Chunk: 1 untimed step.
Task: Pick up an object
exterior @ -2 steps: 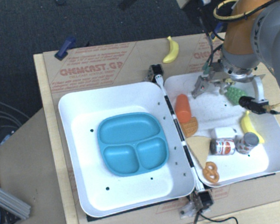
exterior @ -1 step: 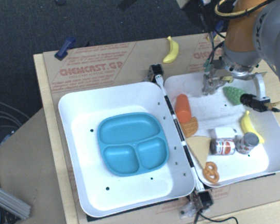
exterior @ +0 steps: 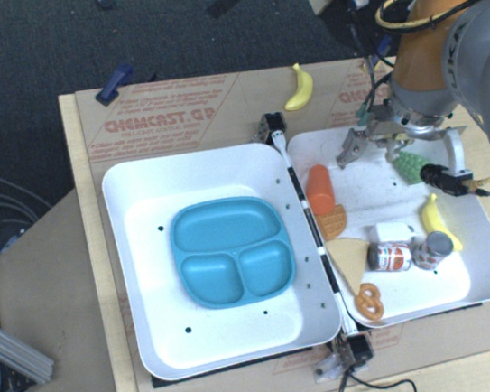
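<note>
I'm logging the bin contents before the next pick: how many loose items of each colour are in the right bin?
Orange: 1, orange carrot-shaped cylinder
Tan: 2, flat tan wedge, twisted pretzel
Yellow: 1, small yellow banana
Green: 1, knobbly green piece
Red-labelled: 1, small lying can
Grey: 1, round grey piece
Total: 7

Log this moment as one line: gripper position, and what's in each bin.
gripper: over right bin back edge | right bin: carrot, banana, jar, pretzel | left bin: blue tray
</note>
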Tool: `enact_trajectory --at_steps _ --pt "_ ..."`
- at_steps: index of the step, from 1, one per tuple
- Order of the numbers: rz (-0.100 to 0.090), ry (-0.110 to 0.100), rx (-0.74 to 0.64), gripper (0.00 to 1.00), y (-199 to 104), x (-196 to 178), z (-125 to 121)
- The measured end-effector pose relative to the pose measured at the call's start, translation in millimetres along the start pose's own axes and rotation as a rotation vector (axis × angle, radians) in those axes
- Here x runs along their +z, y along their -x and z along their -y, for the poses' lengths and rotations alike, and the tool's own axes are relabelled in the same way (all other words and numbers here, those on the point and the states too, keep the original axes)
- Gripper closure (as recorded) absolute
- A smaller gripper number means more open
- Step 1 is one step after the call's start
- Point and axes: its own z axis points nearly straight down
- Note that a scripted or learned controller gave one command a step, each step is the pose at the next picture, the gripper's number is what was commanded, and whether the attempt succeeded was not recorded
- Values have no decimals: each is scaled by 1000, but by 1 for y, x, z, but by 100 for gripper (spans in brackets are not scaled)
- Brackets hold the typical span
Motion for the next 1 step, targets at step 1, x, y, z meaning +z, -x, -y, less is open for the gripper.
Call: enact_trajectory --at_steps 1 --pt "0 -4 1 0 15 21 1"
